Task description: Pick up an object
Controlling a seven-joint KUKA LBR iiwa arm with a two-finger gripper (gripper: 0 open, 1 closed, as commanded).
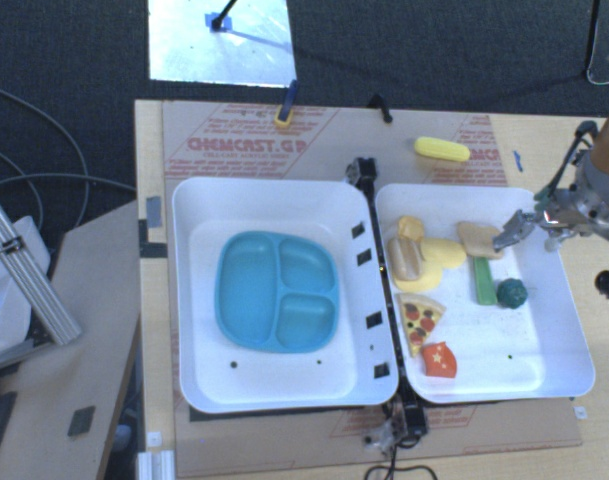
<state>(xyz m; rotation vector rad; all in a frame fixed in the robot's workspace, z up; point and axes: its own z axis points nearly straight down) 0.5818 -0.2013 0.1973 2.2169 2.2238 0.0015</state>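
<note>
Toy food pieces are lying scattered in the right-hand shallow white bin (559,368): a tan bread-shaped piece (478,239), a green stick (483,280), a dark green round ball (511,292), a pale yellow lump (440,258) beside a tan bun (406,258), a pizza slice (420,318) and a red wedge (439,359). The grey two-finger gripper (514,230) is reaching in from the right and hovering over the bin's far right part, its tip just beside the bread-shaped piece. I cannot tell whether it is spread or closed, and nothing is showing in its grasp. The left white bin (199,218) is holding a light blue divided plastic tray (277,291). A yellow oblong toy (442,149) is sitting on the tabletop (234,138) beyond the bins.
</note>
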